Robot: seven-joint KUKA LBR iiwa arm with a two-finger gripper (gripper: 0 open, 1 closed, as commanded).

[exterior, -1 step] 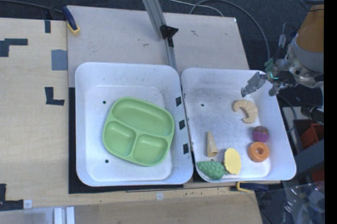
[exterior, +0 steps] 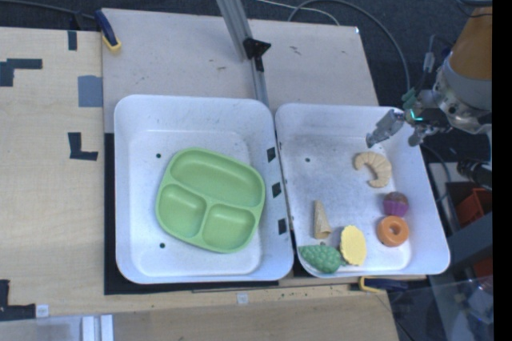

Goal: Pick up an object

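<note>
The gripper [exterior: 398, 129] hung over the upper right corner of the right bin [exterior: 320, 123], fingers apart, with nothing between them. A croissant [exterior: 374, 167] lay just below it (near the bin's right wall), not touched. The left bin [exterior: 136, 115] held a green tray [exterior: 210, 199].

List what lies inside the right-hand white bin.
The right bin holds a croissant, purple piece, orange ring, yellow piece, green piece and cone. Anything beneath them is covered.
</note>
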